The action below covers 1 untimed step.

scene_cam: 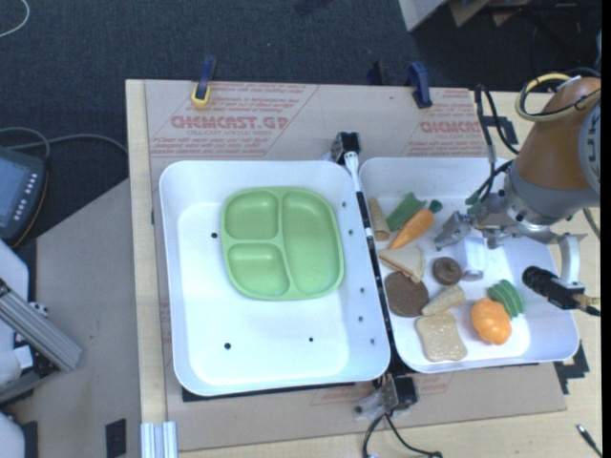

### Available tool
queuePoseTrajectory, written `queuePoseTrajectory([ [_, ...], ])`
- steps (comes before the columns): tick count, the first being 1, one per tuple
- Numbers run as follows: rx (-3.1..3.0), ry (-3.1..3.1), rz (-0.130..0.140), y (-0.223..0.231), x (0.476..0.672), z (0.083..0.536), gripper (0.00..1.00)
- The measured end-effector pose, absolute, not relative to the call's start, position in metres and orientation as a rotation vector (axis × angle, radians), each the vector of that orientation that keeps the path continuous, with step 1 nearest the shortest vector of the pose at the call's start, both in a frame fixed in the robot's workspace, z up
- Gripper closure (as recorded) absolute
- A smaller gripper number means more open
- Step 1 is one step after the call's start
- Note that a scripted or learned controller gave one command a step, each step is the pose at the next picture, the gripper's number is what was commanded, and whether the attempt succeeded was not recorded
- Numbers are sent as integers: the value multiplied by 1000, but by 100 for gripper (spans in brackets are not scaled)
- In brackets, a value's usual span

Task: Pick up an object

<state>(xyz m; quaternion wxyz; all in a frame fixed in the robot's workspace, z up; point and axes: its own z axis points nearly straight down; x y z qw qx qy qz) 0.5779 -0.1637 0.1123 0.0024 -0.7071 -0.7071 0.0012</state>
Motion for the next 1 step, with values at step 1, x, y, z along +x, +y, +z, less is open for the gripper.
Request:
queuePoseTrajectory([
  [1, -2219, -2220, 3, -163, 578, 84, 0],
])
